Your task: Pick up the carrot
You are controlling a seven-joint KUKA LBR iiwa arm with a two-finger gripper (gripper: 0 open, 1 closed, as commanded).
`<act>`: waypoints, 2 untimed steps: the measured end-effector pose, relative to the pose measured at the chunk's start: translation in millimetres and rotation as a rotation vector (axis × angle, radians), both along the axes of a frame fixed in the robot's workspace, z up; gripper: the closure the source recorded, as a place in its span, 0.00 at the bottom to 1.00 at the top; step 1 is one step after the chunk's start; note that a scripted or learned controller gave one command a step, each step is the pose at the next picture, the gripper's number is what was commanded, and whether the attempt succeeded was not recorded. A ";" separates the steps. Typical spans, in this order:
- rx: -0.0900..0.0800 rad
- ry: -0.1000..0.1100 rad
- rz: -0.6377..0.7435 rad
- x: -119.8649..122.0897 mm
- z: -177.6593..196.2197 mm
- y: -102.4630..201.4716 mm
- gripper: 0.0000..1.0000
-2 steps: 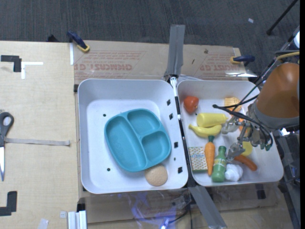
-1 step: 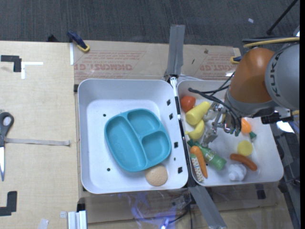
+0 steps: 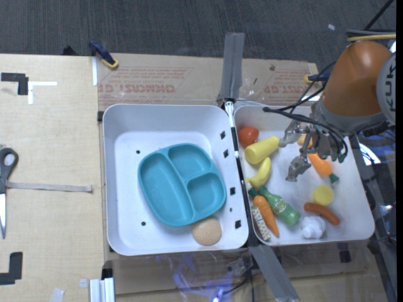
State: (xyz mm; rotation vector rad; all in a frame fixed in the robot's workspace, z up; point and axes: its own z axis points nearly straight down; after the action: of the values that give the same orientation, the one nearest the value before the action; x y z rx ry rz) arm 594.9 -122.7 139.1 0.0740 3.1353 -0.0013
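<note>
An orange carrot (image 3: 320, 164) with a green leaf end lies in the right bin (image 3: 360, 228), near its right side. My gripper (image 3: 317, 167) hangs over it with the fingers spread. The left finger (image 3: 295, 168) stands a little apart from the carrot's left end, and the carrot lies between the two fingers. A second orange carrot-like piece (image 3: 266, 216) with a green top lies near the bin's front left, away from the gripper.
The right bin also holds a red tomato (image 3: 249, 134), a yellow squash (image 3: 261, 150), a banana (image 3: 261, 173), a green bottle shape (image 3: 281, 208), a lemon (image 3: 323, 195), a red sausage (image 3: 322, 213) and a white garlic (image 3: 313, 228). A blue divided plate (image 3: 182, 184) and a bun (image 3: 206, 231) sit in the left bin (image 3: 113, 168).
</note>
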 end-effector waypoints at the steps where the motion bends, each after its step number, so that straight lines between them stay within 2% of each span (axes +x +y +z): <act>1: 0.000 0.000 -0.072 9.0 -46.2 -72.1 0.00; 2: -0.002 -0.006 -0.068 11.1 -35.3 -71.0 1.00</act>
State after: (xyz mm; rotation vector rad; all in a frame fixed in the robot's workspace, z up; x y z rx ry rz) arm 606.0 -193.7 103.7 0.1804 3.1252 -0.0039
